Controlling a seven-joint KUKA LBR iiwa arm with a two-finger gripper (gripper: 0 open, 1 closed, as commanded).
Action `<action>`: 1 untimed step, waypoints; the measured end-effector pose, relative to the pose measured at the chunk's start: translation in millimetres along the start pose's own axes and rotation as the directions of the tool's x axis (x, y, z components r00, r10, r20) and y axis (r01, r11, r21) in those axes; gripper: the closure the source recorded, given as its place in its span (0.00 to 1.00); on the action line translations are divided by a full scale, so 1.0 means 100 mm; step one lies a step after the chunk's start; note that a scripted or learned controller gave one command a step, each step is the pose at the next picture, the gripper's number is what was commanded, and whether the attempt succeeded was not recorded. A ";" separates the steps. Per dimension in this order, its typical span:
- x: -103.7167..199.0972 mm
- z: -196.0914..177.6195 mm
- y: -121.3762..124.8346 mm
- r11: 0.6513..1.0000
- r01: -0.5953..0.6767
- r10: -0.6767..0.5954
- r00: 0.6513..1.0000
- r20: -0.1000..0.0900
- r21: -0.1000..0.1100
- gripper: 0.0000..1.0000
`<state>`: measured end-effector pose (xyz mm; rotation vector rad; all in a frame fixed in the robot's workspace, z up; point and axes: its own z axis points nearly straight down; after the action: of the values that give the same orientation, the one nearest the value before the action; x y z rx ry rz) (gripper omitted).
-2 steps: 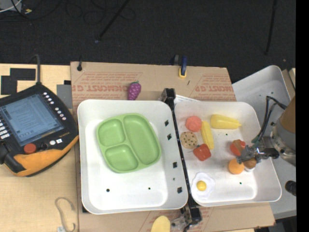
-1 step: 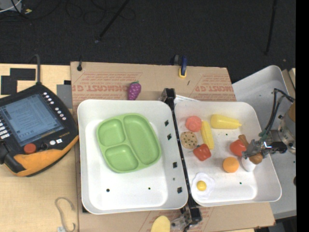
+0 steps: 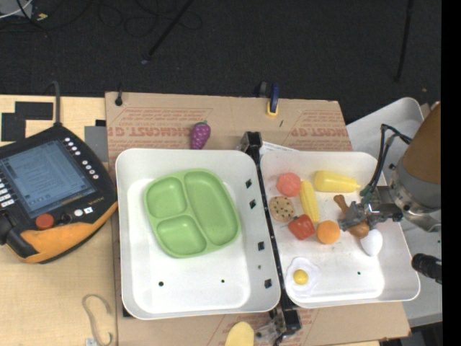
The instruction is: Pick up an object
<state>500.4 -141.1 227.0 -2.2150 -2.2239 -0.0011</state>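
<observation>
I have the jaws down in the right bin, near its right wall, with the grey arm behind them. From this slanted overhead camera I cannot tell whether they are apart or together; the metal blurs into a small brown thing lying right under them, and I see nothing clearly caught between them.

The nearest candidates crowd that spot. The brown thing sits just below the jaws, a white egg-like piece just below and to the right of it, an orange ball just to the left, and a red pepper further left, touching or almost touching the ball. Above and to the left lie a yellow corn cob, a yellow lemon-like piece, a pink ball and a cookie.

My worry is the crowding. If the jaws close here, I judge they could pinch only the edge of the brown thing and let it slip on the lift, or nudge the ball so it rolls off. The round, smooth toys look likely to squirt out. The bin wall lies close on the right, so a drift that way could strike it.

The fried egg, well below and left, and the green tray in the left bin look safe.
</observation>
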 end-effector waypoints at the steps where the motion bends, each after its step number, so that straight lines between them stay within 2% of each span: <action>1: 0.63 0.01 0.05 1.000 0.001 -0.001 1.000 -0.002 0.002 1.00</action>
<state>505.4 -78.2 226.6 -2.2117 -2.2235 -0.0003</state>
